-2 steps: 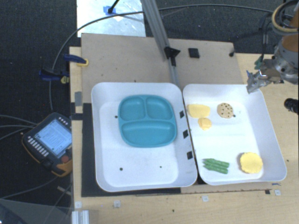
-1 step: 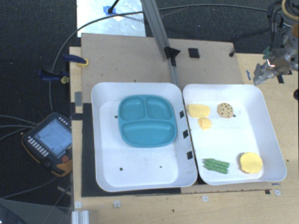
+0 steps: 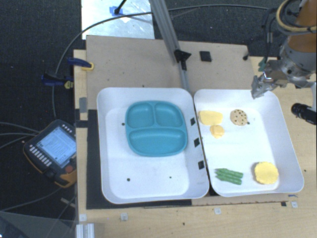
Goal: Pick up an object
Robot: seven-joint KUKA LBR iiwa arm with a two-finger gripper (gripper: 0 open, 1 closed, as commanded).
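Note:
The right bin (image 3: 277, 133) holds a chocolate-chip cookie (image 3: 238, 117), a large yellow piece (image 3: 210, 117), a small yellow piece (image 3: 217, 131), a bunch of green beans (image 3: 228, 176) and a round yellow piece (image 3: 266, 173). My gripper (image 3: 259, 88) hangs over the bin's far right corner, up and to the right of the cookie, with nothing visible in it. The arm (image 3: 297, 29) reaches in from the upper right.
The left bin (image 3: 114, 172) holds a blue divided plate (image 3: 156, 128). A grey pole (image 3: 166, 24) slants down to the gap between the bins. A pendant (image 3: 52, 150) lies off the bench to the left.

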